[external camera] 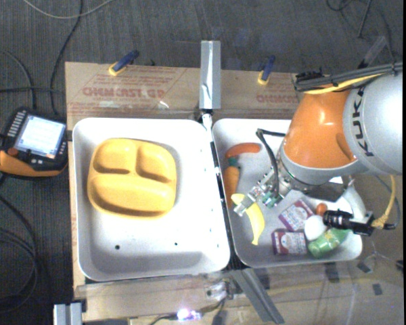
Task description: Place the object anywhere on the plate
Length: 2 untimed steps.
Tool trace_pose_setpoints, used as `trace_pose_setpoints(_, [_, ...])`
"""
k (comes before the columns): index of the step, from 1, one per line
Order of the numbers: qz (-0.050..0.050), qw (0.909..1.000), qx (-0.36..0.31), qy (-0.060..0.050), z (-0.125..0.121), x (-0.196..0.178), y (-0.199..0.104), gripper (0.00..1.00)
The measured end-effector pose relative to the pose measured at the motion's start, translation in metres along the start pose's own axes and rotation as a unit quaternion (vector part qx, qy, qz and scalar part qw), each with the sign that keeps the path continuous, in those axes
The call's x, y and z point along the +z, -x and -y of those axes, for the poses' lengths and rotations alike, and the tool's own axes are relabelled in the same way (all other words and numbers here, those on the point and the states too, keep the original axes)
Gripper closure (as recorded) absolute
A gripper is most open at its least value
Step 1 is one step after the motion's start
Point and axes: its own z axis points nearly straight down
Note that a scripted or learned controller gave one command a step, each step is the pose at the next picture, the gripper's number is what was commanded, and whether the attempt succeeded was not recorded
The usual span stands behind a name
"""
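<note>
Over the right bin's left side, pincer (pixel 252 200), grip state unclear, should settle squarely on the banana (pixel 255 221) before heading to the plate (pixel 132 177).

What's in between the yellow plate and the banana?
In the camera view, the bins' two touching walls and a carrot lie between the yellow plate and the banana.

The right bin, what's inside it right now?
Inside the right bin: a banana, a carrot, a sausage, two purple packets, a white egg and a green item. The arm covers the bin's far right part.
</note>
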Motion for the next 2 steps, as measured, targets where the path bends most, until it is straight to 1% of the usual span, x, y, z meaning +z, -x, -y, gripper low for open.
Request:
trace_pose_setpoints(1, [0.000,0.9999,-0.010,-0.001,-0.063,-0.008,-0.048,1.00])
trace_pose_setpoints(2, [0.002,1.0000,-0.003,-0.001,-0.119,-0.069,-0.032,1.00])
